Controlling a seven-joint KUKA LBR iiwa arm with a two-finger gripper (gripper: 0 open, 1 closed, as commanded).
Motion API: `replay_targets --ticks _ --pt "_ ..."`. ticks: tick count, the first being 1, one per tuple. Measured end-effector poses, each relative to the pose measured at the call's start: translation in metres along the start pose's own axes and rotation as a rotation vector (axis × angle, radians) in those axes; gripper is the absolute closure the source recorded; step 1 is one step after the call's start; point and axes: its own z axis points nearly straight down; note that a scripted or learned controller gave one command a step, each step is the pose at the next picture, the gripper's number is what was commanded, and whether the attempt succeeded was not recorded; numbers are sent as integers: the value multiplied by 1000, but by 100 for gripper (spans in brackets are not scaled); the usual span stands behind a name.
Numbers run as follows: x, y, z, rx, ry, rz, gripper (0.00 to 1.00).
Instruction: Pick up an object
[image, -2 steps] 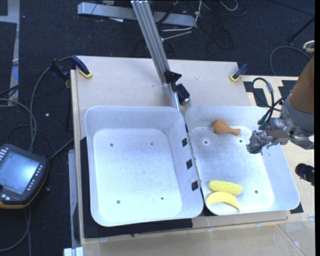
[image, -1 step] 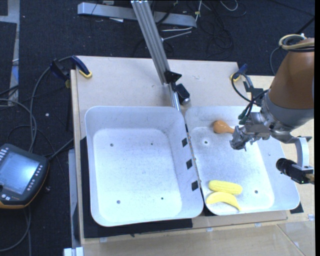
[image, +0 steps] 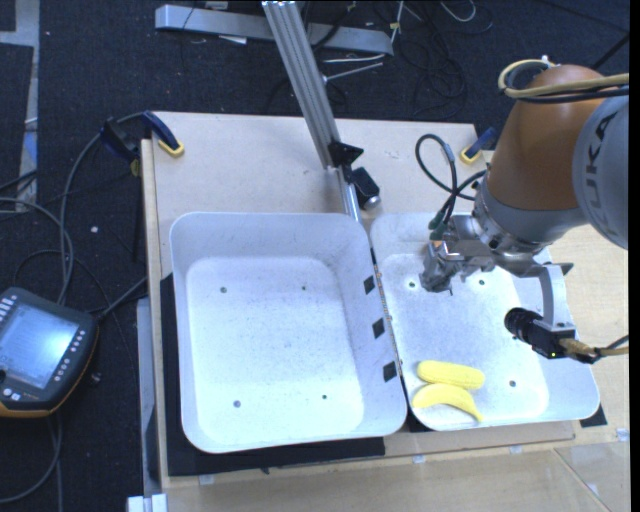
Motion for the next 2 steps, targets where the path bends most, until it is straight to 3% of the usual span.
replay_targets --ticks 2 --pt "98 24 15 0 -1 2 100"
